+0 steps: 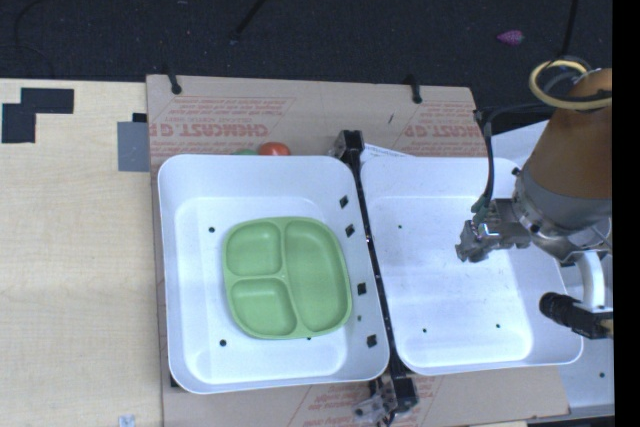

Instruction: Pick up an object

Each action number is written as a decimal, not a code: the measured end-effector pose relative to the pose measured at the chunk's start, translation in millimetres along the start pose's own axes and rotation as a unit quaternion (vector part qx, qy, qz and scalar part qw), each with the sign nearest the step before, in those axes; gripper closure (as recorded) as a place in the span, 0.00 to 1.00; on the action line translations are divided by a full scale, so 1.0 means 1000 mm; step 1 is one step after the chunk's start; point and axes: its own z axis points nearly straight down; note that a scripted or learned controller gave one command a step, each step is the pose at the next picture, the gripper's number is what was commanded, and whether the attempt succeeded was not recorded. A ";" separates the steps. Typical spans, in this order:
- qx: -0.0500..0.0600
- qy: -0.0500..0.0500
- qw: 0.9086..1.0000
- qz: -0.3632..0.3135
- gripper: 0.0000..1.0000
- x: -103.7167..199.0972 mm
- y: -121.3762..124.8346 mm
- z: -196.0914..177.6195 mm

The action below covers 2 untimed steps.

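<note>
Camera view: claw (pixel 478 242) hovers over right bin (pixel 450 335); grip state unclear.

Pale green plate (pixel 288 277) with 3 compartments sits in the white left bin (pixel 190 215); the right bin (pixel 440 215) is white too. Brown cardboard (pixel 300 120) carries red print, and something orange-red (pixel 273 150) peeks behind.

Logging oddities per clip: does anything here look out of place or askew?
Yes. A small red-orange object sits outside the left bin, behind its far rim on the cardboard, rather than in a bin. The green divided plate lies flat inside the left bin.
</note>
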 end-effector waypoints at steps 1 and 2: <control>0.002 0.000 1.000 0.000 1.00 -0.001 0.001 -0.020; 0.004 0.002 1.000 -0.002 1.00 0.060 0.007 -0.010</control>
